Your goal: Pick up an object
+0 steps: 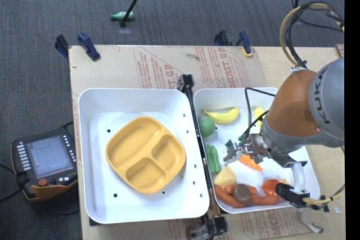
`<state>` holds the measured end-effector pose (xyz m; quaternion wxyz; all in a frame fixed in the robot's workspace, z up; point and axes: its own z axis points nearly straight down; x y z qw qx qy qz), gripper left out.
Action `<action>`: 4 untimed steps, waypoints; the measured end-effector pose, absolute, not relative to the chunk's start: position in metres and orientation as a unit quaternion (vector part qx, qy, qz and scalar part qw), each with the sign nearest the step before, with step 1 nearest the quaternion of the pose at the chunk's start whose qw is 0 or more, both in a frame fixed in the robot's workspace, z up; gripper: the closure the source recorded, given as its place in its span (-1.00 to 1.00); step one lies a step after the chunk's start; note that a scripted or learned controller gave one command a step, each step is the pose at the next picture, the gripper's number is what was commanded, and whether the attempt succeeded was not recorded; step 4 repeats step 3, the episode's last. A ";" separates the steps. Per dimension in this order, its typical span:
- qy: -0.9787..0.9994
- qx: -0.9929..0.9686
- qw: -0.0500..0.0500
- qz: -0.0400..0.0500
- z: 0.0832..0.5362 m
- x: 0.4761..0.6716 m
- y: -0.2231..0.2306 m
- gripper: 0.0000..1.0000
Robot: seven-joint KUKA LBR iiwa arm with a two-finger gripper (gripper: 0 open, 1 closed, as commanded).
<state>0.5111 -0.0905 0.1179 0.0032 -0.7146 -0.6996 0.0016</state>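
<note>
a: hovering low in the right bin [256, 208], the gripper [241, 150] hangs just above an orange carrot piece [251, 163]. can you read the jaws?

b: no. the wrist hides them from this angle, so i cannot tell whether they stand wide or narrow, and nothing shows between them.

a: so nothing is held, as far as we can see. where is the likely target?

b: taking the carrot piece as landmark: it lies near the middle of the right bin. a yellow banana [221, 115] is well above it, toward the far wall. a green round fruit [207, 127] and a green pod [214, 158] lie to its left, along the wall shared with the left bin. a pale yellow wedge [225, 177] is just below and left of it, and a brown round piece [243, 193] rests on longer orange pieces [247, 200] below it.

a: how would the carrot piece handle?

b: my guess is a light, stiff plastic toy, smooth and tapered, so it could squirt out of a pinch. i would close across its thicker middle, not the tip, with the fingers square to its long axis.

a: and the left bin [90, 121]?

b: it bears a yellow divided plate [145, 153], well apart from the carrot piece.
</note>
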 end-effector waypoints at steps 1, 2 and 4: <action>-0.796 -0.605 0.002 0.000 0.087 0.506 -0.130 -1.00; -0.795 -0.607 0.003 0.000 0.097 0.505 -0.130 1.00; -0.706 -0.709 0.002 0.001 0.244 0.475 -0.061 1.00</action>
